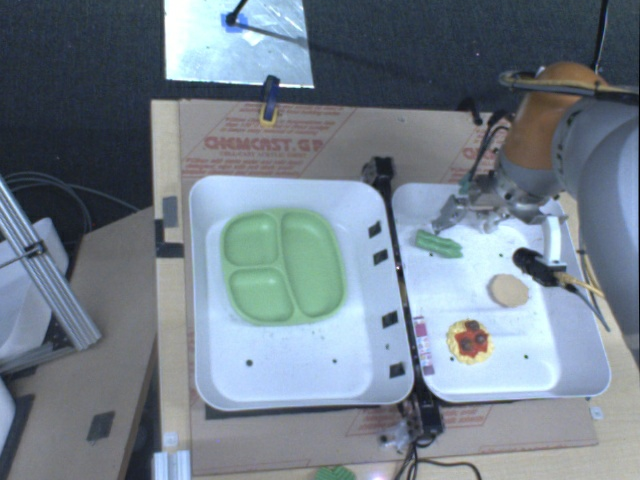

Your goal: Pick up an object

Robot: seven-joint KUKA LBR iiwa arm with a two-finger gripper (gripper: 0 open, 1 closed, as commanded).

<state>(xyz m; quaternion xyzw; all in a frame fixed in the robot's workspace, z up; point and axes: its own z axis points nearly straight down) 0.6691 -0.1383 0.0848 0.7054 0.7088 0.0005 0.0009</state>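
In the right bin, a small green oblong piece lies near the far left corner. A tan round disc rests in the middle, and a yellow round piece with red spots sits closer to the front. My gripper hangs at the bin's far side, just above and behind the green piece. Nothing is visibly held in it.
The left bin holds a light green divided plate. A black divider with clips runs between the bins. The arm's grey body covers the right bin's far right corner.
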